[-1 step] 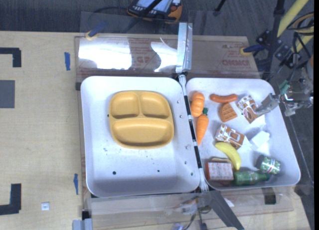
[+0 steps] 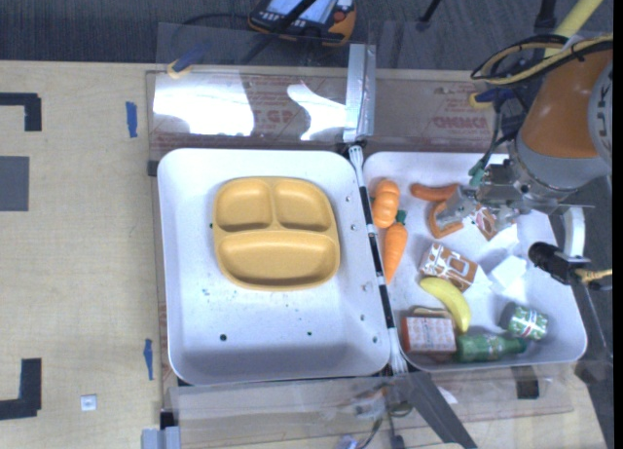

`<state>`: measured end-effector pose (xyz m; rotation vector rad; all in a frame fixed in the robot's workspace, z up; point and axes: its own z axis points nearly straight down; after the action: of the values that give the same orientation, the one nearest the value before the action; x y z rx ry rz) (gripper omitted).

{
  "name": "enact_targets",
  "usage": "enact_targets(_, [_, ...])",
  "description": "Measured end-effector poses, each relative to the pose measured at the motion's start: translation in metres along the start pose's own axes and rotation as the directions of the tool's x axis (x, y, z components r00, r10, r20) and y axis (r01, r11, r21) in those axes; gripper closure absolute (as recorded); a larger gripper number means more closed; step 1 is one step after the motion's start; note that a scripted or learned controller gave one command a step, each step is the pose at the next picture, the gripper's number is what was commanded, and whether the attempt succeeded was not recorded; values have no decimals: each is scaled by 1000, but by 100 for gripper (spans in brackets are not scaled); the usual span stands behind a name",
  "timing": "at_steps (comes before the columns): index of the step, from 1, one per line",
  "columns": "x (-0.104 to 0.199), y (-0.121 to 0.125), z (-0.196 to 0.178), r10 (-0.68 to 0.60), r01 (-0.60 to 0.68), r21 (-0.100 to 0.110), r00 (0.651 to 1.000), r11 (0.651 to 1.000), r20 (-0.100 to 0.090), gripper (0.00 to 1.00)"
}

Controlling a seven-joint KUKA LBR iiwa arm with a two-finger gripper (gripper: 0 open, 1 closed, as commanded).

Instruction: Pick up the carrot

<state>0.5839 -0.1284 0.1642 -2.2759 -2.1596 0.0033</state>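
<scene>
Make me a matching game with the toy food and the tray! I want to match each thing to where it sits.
Things:
1. long orange carrot with a green top
2. curved yellow banana
3. yellow plastic tray with three sections
4. green bottle lying on its side

Places:
A. middle of the left bin
B. near edge of the right bin
C. left edge of the right bin, by the divider
D. middle of the right bin, just above a red-and-white box

Pairs: 1-C, 2-D, 3-A, 4-B
</scene>
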Motion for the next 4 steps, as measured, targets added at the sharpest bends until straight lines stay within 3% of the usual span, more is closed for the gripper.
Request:
enact_targets(1, [34, -20, 78, 155, -155, -9, 988, 988, 1, 0])
enact_targets(2, [35, -31, 78, 639, -639, -9, 769, 769, -4, 0])
enact_targets(3, [24, 49, 79, 571, -571, -3, 821, 821, 0, 0])
enact_targets(4, [69, 15, -20, 706, -706, -4, 708, 708, -1, 0])
